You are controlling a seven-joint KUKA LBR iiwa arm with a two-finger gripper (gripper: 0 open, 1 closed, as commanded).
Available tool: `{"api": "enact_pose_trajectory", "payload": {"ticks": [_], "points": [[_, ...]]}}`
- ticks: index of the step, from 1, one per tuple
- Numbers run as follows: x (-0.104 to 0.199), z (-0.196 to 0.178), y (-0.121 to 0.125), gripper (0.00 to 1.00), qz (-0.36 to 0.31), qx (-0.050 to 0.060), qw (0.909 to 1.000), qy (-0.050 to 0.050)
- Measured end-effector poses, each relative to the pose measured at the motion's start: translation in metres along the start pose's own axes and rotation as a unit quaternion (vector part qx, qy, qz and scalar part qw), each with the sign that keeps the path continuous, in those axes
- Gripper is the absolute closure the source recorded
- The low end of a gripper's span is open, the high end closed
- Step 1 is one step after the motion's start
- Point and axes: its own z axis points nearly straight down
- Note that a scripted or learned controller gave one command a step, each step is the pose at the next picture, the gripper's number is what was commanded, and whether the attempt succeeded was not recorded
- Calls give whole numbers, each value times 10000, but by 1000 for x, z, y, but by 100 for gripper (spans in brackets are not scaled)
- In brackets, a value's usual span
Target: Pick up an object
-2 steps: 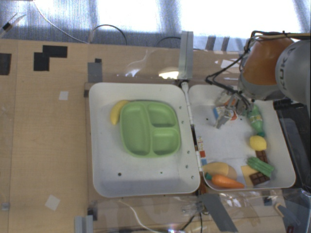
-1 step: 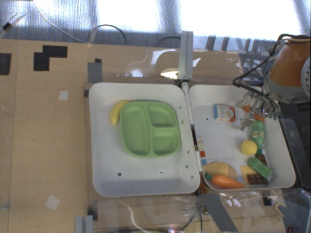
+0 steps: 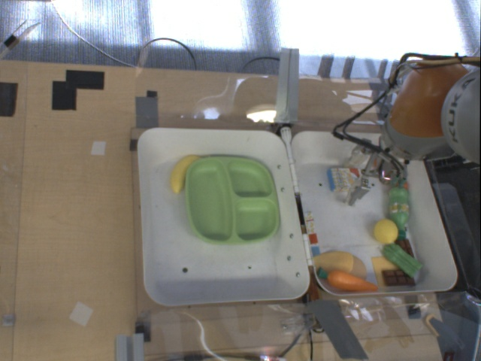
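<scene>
Heads up: the arm (image 3: 440, 104) is cut off at the right edge, and its wrist covers the back right corner of the right bin (image 3: 316, 145). The gripper (image 3: 364, 189) is a small blur of metal; you can't tell from here whether its fingers are apart or together, or whether anything sits between them. It hangs over the right bin, just beside a small white-and-blue packet (image 3: 340, 178), contact unclear. The yellow ball (image 3: 385, 231), green bottle (image 3: 398, 202), green block (image 3: 401, 260), chocolate bar (image 3: 396, 277), carrot (image 3: 352, 281) and potato-like piece (image 3: 336, 261) crowd the front right corner. The bin's centre floor is bare. Left bin (image 3: 165, 277): a green divided tray (image 3: 230, 198) half hides a banana (image 3: 180, 172); bare floor along the front.
</scene>
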Motion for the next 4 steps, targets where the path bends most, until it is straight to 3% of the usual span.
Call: {"api": "enact_pose_trajectory", "payload": {"ticks": [1, 2, 3, 4], "points": [[70, -4, -74, 0, -180, 24, 9998, 14], [65, -17, -69, 100, -232, 14, 9997, -60], [95, -66, -43, 100, -522, 11, 9986, -9], [143, -58, -23, 100, -1061, 6, 9944, 25]]}}
